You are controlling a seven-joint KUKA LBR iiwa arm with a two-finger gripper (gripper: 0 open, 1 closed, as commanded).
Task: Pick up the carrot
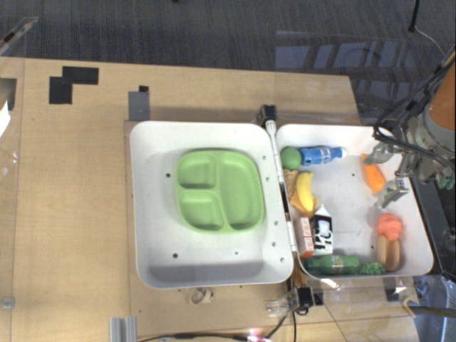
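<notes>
Carrot location: we find the carrot [374, 177] lying in the right bin, near its far right wall and apart from the other items, which we judge leaves room for a grasp from above.
Tabletop [71, 212]: wooden surface carrying both bins side by side.
Left bin [153, 262]: holds a green divided plate [217, 191] near its centre.
Right bin [349, 194]: most items sit along its walls, leaving bare floor in the middle.
Arm [442, 112]: reaches in from the right, over the right bin's far right corner.
End effector [394, 180]: hangs just right of the carrot; we see its fingers spread apart with nothing between them.
Blue bottle [320, 154]: lies on its side by the far wall.
Green cucumber [333, 264]: lies along the near wall.
Banana [305, 192]: rests by the left wall, below a green ball [290, 157].
Task state: we judge the pick not yet made; the end effector needs a small shift left to straddle the carrot.
</notes>
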